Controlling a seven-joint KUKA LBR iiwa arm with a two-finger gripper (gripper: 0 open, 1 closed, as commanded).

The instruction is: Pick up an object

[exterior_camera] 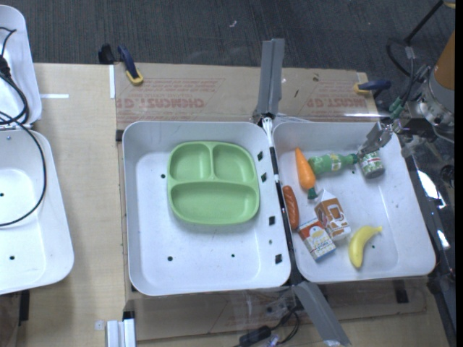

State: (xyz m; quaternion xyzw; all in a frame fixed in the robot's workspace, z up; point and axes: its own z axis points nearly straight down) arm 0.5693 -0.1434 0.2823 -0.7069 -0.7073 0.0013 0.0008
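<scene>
The right bin (418, 215) holds an orange carrot (304, 168), a green bottle (329, 164) lying on its side, a small can (372, 166), a brown sausage (291, 204), two small cartons (332, 217) (317, 238) and a yellow banana (362, 244). My gripper (376, 139) hangs over the bin's far right corner, just above the can and the bottle's cap end. Nothing is seen held in it.
In the left bin (134, 194) lies a green divided plate (213, 181). A grey divider post (270, 78) rises between the bins at the back. Cables and arm parts crowd the right edge. Another white tray (29, 215) sits at far left.
</scene>
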